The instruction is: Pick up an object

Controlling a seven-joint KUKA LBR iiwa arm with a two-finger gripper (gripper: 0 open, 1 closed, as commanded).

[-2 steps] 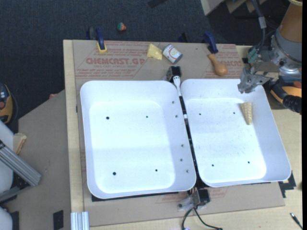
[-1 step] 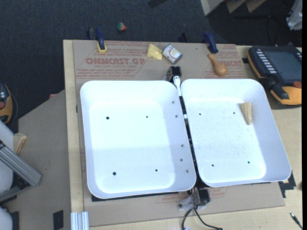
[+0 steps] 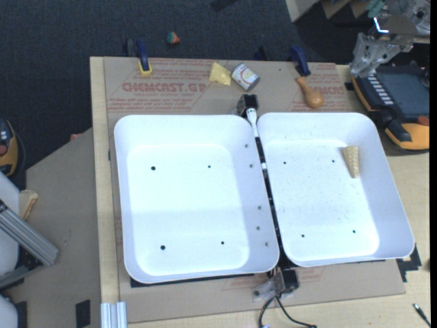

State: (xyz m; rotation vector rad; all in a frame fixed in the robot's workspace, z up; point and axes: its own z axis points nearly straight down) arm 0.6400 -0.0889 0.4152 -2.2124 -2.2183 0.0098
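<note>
The gripper sits off the bench's far right corner, above the clutter beyond the board, well apart from both bins; whether its fingers are spread or pressed together cannot be told, since the metal parts there blur into one another. The right bin holds a single tan cone-shaped object, lying near the bin's far right corner with its narrow end toward the near edge; it touches nothing else. The left bin shows bare white floor with a few dark dots. On the brown board along the bench's far edge lie a yellow wedge, just beside it a small white box, and farther right an orange-brown pear-shaped piece, perhaps a wooden toy; two blue clamps grip that far edge.
</note>
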